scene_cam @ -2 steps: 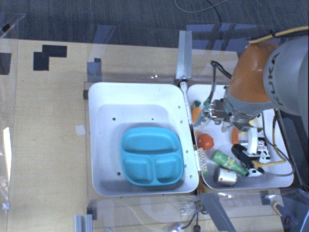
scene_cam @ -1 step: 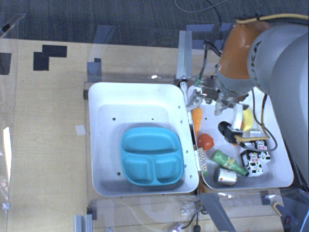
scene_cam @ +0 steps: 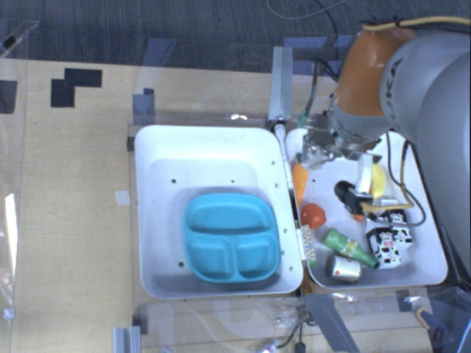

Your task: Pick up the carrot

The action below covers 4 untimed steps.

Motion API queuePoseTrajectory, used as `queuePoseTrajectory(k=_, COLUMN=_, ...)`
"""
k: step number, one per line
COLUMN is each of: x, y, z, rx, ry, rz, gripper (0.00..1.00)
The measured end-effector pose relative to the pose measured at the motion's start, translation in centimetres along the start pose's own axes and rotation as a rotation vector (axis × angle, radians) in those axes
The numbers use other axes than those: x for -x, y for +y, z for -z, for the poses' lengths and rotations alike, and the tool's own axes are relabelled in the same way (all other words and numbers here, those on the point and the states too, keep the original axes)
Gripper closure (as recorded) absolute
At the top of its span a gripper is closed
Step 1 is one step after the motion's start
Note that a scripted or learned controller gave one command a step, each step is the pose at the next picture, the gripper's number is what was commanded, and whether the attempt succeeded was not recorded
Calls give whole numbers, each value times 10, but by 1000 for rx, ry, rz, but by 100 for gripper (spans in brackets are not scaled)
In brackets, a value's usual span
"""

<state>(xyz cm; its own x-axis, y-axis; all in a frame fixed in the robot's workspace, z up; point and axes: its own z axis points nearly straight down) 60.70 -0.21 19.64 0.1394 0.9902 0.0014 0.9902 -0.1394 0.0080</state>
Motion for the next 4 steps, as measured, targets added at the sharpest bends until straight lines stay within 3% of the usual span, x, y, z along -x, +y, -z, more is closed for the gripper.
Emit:
queuePoseTrajectory(k=1, x=18, y=-19, z=-12, rx=-7, ry=-1, rz=-239, gripper=100)
queuePoseTrajectory(k=2, x=25, y=-98, z=43, rx=-5, ry=0, rz=-153, gripper=100)
queuePoseTrajectory(k=3, x=10, y=-115, z=4, rx=-5, ry=-1, rz=-165, gripper=100)
queuePoseTrajectory(k=4, x=-34, y=-81, z=-12, rx=-7, ry=-4, rz=-643, gripper=100)
